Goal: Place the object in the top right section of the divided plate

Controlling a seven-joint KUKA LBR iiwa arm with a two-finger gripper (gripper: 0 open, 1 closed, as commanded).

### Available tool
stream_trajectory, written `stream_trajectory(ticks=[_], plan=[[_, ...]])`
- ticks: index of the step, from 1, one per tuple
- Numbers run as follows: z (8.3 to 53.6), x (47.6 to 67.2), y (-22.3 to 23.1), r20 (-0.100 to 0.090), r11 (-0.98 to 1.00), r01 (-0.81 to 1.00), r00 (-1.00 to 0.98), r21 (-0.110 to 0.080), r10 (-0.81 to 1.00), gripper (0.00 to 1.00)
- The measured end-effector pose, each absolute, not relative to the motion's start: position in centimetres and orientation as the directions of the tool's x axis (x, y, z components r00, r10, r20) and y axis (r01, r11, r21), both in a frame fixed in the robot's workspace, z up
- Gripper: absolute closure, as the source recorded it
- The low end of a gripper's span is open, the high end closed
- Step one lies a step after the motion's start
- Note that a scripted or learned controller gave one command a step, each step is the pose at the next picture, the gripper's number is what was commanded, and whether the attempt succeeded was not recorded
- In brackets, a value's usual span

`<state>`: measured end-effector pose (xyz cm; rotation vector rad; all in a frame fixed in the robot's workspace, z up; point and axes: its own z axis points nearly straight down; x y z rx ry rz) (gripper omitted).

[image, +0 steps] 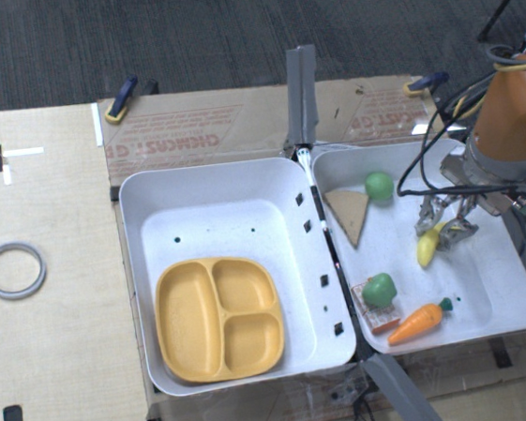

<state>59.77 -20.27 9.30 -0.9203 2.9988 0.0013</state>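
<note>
Hovering low over the right bin (510,309), the hand (445,222) has its fingers spread around the upper end of the yellow banana (427,247), which lies on the bin floor, well apart from the divided plate (221,318) in the left bin (205,197).

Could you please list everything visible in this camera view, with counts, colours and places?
bins: two, white, side by side on the bench
divided plate: one, yellow, left bin
wedge: one, tan, right bin, upper left
ball: one, green, beside the wedge
banana: one, yellow, right bin, at the gripper's fingertips
pepper: one, green, on a small block, right bin
carrot: one, orange, right bin, front
tape roll: one, grey, bench left
clamps: two, blue-yellow, cardboard's far edge
gripper: one, metallic, over the right bin
</note>
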Motion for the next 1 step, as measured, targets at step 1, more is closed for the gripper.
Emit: stream_trajectory(ticks=[1], plan=[[9.41, 58.78, -21.67, -0.009, 0.497, -0.868, -0.497, -0.001, -0.868, 1.0]])
